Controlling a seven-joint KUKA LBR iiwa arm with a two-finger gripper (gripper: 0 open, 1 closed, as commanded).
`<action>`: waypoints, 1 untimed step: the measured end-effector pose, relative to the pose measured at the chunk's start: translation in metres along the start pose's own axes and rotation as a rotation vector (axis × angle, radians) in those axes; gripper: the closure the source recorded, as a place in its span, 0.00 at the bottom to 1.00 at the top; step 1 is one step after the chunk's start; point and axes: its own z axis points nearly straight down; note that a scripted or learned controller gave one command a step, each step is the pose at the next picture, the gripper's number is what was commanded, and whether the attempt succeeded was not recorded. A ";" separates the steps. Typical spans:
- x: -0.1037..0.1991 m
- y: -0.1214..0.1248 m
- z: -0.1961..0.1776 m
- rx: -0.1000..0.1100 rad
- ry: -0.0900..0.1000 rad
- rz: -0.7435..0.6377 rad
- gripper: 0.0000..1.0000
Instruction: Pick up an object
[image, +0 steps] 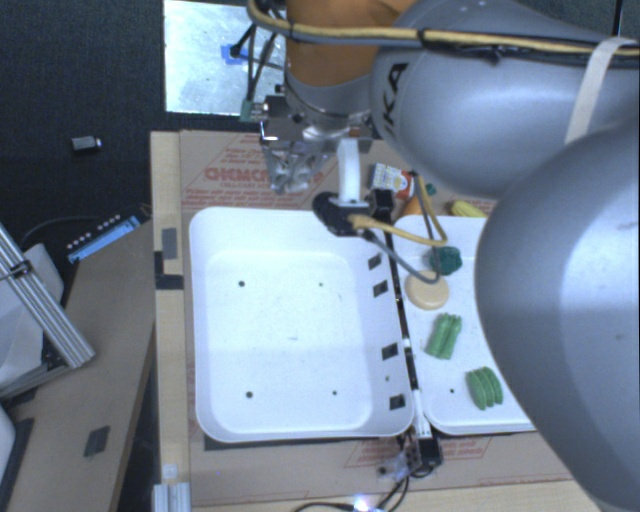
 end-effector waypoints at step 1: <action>0.017 -0.056 0.056 -0.006 0.000 0.003 1.00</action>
